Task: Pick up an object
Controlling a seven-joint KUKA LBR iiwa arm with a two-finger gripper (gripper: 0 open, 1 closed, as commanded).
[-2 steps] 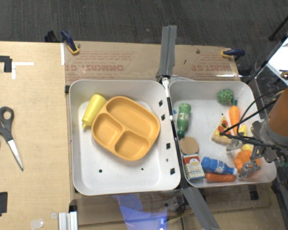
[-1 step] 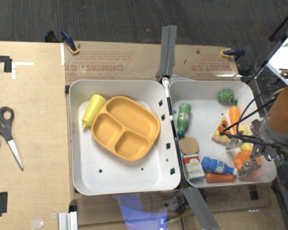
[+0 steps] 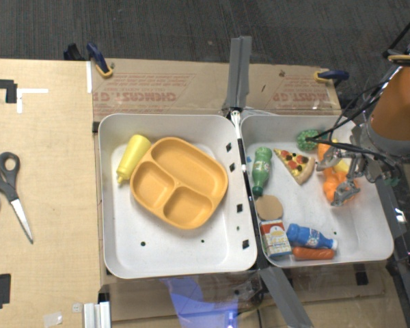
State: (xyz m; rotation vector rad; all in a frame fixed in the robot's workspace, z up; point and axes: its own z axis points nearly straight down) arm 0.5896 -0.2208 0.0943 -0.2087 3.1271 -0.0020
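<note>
Dark carpet runs behind a pale wooden bench (image 3: 41, 265) on which two shallow white bins sit side by side, with a strip of cardboard (image 3: 191, 91) clipped along their far edge, perhaps to stop things sliding off the back. Scissors (image 3: 10, 190) lie on the bare wood at the left, well away from the work. The left bin (image 3: 123, 251) holds an orange divided tray (image 3: 180, 182) with a yellow bottle (image 3: 132, 157) lying just beside its upper left corner. The right bin (image 3: 376, 248) holds the clutter meant for picking: a green bottle (image 3: 261, 171) near the shared wall, a toy pizza slice (image 3: 295, 164) beside it, a brown disc (image 3: 269, 207), a small carton (image 3: 276, 240), a blue bottle (image 3: 311, 237) lying over an orange carrot-like piece (image 3: 313, 254), a green leafy piece (image 3: 307, 140) at the back, and an orange toy (image 3: 333, 183) at the right. The arm's gripper (image 3: 343, 183) hangs low over that orange toy, likely its target, so the toy sits directly under the tool. I cannot tell from this angle how the claw stands, or whether it has anything in it.
</note>
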